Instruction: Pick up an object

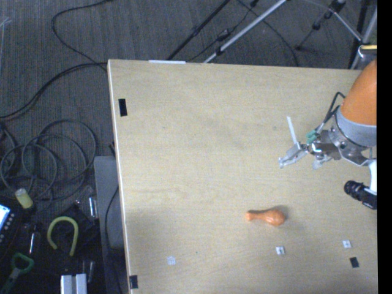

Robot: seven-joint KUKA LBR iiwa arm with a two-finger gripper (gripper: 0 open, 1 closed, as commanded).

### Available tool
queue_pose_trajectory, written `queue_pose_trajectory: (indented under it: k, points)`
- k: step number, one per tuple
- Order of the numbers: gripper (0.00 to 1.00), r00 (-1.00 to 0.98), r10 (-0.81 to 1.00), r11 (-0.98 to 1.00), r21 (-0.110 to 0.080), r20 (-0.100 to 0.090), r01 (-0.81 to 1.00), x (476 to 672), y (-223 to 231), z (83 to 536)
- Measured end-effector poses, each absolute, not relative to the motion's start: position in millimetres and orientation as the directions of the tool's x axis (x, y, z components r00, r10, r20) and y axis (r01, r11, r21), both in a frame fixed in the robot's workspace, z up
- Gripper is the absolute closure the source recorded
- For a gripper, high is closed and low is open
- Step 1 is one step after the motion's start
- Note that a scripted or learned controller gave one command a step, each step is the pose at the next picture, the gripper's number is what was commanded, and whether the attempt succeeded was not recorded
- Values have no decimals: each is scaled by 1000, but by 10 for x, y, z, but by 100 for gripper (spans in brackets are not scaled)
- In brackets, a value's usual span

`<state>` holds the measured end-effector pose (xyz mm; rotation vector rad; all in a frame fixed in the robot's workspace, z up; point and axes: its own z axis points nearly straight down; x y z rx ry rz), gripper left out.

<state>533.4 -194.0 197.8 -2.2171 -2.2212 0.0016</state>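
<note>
Gripper [290, 141] seen at the right of the light wooden bench top [202, 139], fingers spread apart, one pointing up-left, the other down-left; nothing is held between them. It is kept well apart from the target, probably awaiting an approach. Orange pear-shaped object [267, 217] lies flat below the gripper, toward the near edge. Long axis runs roughly left-right; narrow neck points left, bulbous end right.

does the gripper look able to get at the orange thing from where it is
Probably yes. The gripper hangs open over bare bench, and the orange thing lies alone below it in the view, nothing between them or touching it. It lies flat, so the fingers would need to straddle its narrow body.
</note>
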Motion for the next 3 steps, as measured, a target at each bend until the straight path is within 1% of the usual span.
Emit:
queue_pose_trajectory:
  k: [1,2,3]
  points:
    - [0,-10,1000,10,-2,1,1000,5935,-2220,1775]
    - [0,-488,873,488,0,0,873,6340,-2078,837]
    - [100,-489,872,489,3,0,872,6350,-2064,934]
